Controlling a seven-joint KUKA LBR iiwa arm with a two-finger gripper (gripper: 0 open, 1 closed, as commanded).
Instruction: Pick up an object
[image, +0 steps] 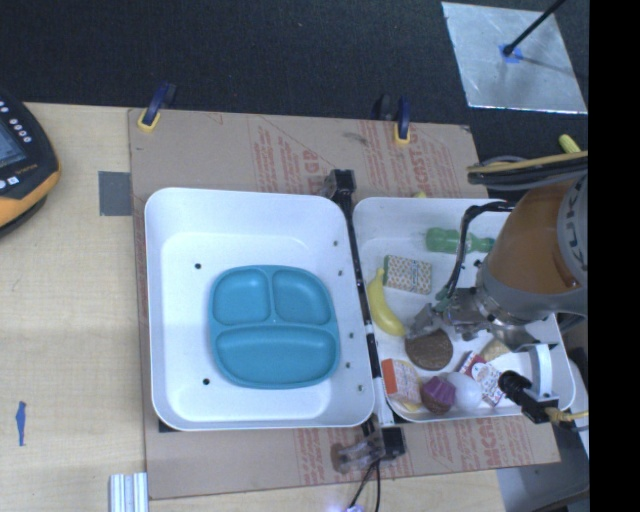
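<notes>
The right bin (372, 222) holds several small objects: a yellow banana (383, 305), a patterned cracker packet (407, 273), a green item (443, 240), a brown round cookie (430, 351), a purple item (437, 394) and a red-and-white packet (484, 380). My gripper (446, 317) hangs low inside this bin, just above the brown cookie and to the right of the banana. Nothing shows between its tips. The arm's orange band and grey wrist cover the bin's right part.
The left bin (170, 300) holds a blue divided plate (272, 325). A yellow and black handheld device (22, 160) lies at the bench's far left. Clamps (401, 118) pin the cardboard sheet at its back edge.
</notes>
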